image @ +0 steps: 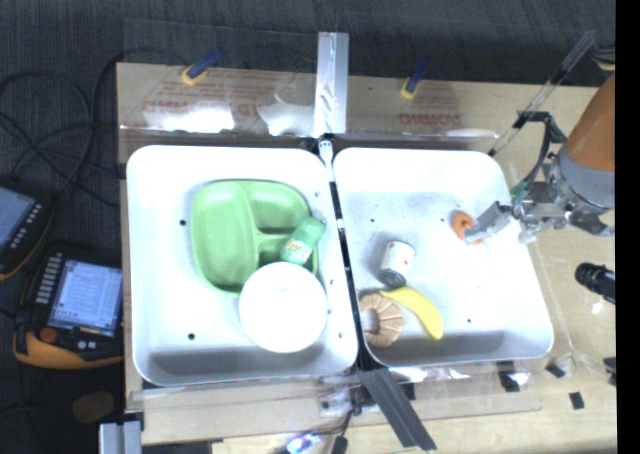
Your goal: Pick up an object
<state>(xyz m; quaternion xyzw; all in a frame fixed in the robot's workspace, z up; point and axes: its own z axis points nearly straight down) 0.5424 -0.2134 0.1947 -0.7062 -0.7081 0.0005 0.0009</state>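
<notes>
My gripper (482, 224) reaches in from the right over the upper right part of the right bin (440, 167). A small orange object (461, 225) sits right at its tip; whether it is held is unclear. Further down in this bin lie a small white cylinder (396, 259), a yellow banana (420, 308) and a round brown ridged object (383, 315). The left bin (160, 242) holds a green divided plate (240, 227), a white round bowl (283, 307) overlapping the plate's lower edge, and a small green bottle (302, 240) lying on the plate.
A raised rim (338, 242) divides the two bins. The arm's grey wrist with its orange band (592, 142) hangs over the right bin's right edge. Cables and a tablet (85, 292) lie left of the bench. Tape and clamps line the far bench edge.
</notes>
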